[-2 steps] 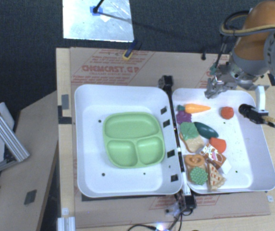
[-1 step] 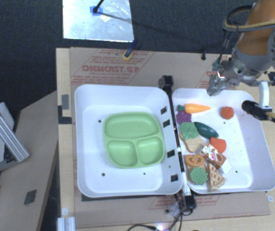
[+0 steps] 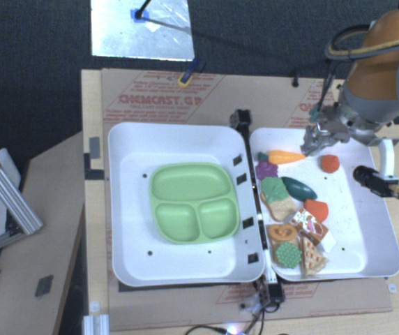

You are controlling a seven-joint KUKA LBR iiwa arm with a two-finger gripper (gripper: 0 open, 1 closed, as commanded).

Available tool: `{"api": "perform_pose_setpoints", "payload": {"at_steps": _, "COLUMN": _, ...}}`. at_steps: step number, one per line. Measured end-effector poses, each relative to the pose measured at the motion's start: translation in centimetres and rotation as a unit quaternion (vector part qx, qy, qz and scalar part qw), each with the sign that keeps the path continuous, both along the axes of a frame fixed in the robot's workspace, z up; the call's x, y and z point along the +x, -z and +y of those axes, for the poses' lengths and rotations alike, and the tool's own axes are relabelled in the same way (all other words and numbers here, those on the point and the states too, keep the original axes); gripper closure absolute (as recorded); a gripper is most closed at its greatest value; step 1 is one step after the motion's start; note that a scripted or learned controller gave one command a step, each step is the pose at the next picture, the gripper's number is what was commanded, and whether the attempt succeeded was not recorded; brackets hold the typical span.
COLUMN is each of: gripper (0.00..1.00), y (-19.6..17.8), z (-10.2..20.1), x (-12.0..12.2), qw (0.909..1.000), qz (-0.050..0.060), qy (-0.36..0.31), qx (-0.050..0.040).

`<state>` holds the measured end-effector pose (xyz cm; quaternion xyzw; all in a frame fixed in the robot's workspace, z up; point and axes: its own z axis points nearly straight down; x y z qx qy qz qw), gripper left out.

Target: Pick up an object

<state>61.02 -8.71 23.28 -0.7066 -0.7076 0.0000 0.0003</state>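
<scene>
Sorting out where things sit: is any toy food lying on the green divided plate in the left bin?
No. The green plate is bare; the toy food, like the carrot, lies in the right bin.

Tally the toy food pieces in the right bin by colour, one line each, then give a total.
Orange or red: 3 (carrot, ball, wedge)
Green: 3 (leafy piece, dark oval, round piece)
Purple: 1
Tan or mixed: 4 (roughly)
Total: about 11

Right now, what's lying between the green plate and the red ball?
In the camera view, the bins' dividing walls, then the carrot, lie between the green plate and the red ball.
</scene>
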Motion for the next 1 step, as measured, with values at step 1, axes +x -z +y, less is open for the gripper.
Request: {"api": "perform_pose_setpoints", "payload": {"at_steps": 1, "gripper": 1.0, "y": 1.82, "z": 0.64, "x": -2.11, "qw": 1.0, "qz": 0.0, "qy": 0.001, "qx": -0.0002}}
